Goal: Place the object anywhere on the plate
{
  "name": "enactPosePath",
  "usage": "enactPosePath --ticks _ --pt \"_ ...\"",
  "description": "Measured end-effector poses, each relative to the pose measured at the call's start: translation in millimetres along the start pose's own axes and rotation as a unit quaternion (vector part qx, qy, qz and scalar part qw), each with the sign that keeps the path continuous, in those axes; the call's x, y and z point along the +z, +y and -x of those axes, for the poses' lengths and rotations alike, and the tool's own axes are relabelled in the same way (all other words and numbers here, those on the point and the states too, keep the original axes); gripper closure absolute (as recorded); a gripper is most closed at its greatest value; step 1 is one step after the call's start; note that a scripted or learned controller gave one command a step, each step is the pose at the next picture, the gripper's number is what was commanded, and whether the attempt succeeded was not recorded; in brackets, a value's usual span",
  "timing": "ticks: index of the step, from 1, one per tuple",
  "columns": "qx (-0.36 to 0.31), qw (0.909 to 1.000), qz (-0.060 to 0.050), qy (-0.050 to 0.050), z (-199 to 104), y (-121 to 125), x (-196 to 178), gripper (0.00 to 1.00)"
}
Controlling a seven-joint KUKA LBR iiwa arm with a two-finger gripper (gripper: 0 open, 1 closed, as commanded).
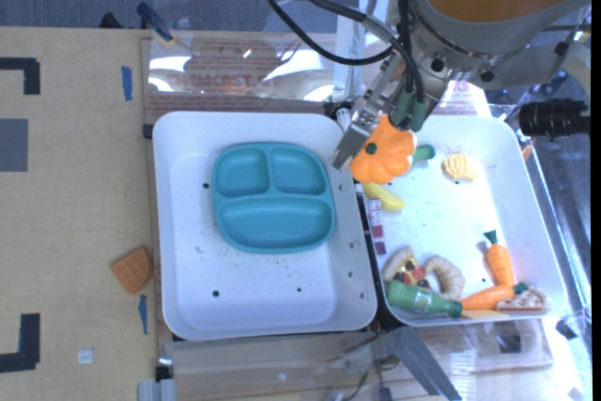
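A blue plate (272, 197) with three compartments lies in the left white bin (188, 296). An orange pumpkin-like toy (383, 157) with a green stem hangs over the divide between the two bins, just right of the plate's upper right corner. My gripper (376, 141) reaches down from the upper right and is shut on this orange toy. One silver finger (352, 144) shows on the toy's left side, while the other side is partly hidden behind the toy.
The right bin (526, 202) holds a yellow banana piece (387, 198), a yellow shell-like toy (458, 166), carrots (498, 264), a green bottle (423, 300), a bagel (449, 275) and pizza slices (406, 271). A waffle (131, 269) lies on the bench at left.
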State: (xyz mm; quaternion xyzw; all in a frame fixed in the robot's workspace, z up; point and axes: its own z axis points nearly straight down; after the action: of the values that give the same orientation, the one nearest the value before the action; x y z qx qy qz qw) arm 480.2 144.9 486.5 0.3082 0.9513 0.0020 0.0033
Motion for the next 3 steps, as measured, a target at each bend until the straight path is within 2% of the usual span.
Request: enactPosePath --ticks 1,2,3 --pt "0.057 0.9983 -0.005 0.004 -21 68 42 1.00" --pt "0.058 0.9983 -0.003 0.002 -20 67 39 0.00" --pt "-0.020 0.9998 -0.001 -0.001 85 59 8 0.00"
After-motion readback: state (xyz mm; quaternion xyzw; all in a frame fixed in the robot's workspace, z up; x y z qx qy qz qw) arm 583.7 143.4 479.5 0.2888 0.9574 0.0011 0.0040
